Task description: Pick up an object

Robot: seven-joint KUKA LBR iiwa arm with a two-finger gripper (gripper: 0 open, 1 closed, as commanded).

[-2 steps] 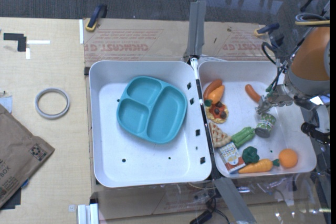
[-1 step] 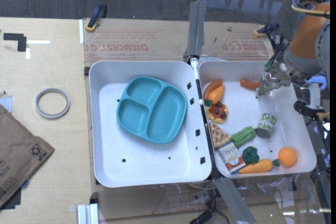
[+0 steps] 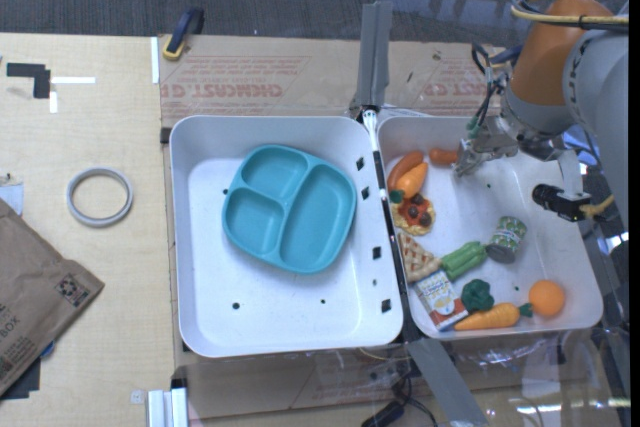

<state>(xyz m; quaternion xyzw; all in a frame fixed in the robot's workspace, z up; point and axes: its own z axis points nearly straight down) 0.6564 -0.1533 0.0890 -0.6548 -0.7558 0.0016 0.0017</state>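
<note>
Camera view, gripper: the gripper (image 3: 478, 151) hangs low over the far end of the right bin (image 3: 585, 260); I cannot tell from here whether it is spread or pressed together, and nothing shows held in it.
Camera view, arm: the grey arm (image 3: 560, 55) with its orange band leans in from the right.
Camera view, nearest thing: a small orange piece (image 3: 444, 156) lies just beside the gripper, near the far wall.
Camera view, step: by my reckoning this is the reach, with no pick made yet.
Camera view, next move: it looks to need a short shift toward the small orange piece, then a drop and a squeeze.
Camera view, other things: an orange pepper (image 3: 409, 175), a pizza slice (image 3: 415, 214), a waffle (image 3: 418, 259), a green pickle (image 3: 463, 259), a can (image 3: 508, 239), a carrot (image 3: 490, 317) and an orange (image 3: 546, 298) share that bin.
Camera view, in the way: the far wall and the pepper crowd the target; the pick could slip.
Camera view, left bin: the left bin (image 3: 195, 295) carries a blue divided plate (image 3: 290, 208).
Camera view, desk: a tape ring (image 3: 100, 196) sits on the desk (image 3: 80, 315), well apart.
</note>
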